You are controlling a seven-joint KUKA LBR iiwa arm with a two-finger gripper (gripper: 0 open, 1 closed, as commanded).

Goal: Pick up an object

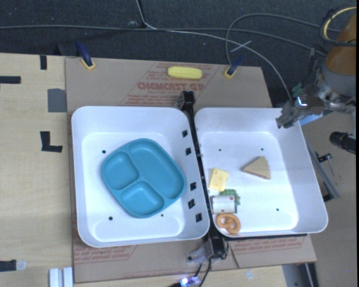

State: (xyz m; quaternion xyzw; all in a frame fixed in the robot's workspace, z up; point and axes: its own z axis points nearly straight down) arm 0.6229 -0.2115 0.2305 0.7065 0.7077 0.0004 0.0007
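The arm [338, 52] enters from the right and hangs above the upper right corner of the right bin [299, 178]. Its gripper [287, 117] sits low over that bin's back rim, near the corner, with a small blue-lit patch beside it; the view is too small and dark there to tell how the gripper is set, and nothing can be seen in its grasp.

The right bin holds four small things. A tan wedge [256, 167], shaped like a slice of bread or cheese, lies alone near the middle. A yellow square [219, 179] lies against the left wall, and just below it rests a small white and green item [225, 201]. A brown pretzel-like ring [228, 223] sits at the front left corner, just beside the white and green item (whether the two touch cannot be told).

The left bin [87, 160] carries a blue divided plate [142, 177], which has three compartments and lies flat, turned at a slant.

Both bins rest side by side on a brown cardboard sheet [107, 82], clipped at the back edge by two clamps with blue handles [84, 57]. A yellow banana-like object [184, 72] lies on the cardboard behind the bins, well apart from the gripper. The cardboard covers a pale wooden surface [18, 160] marked with black tape pieces.
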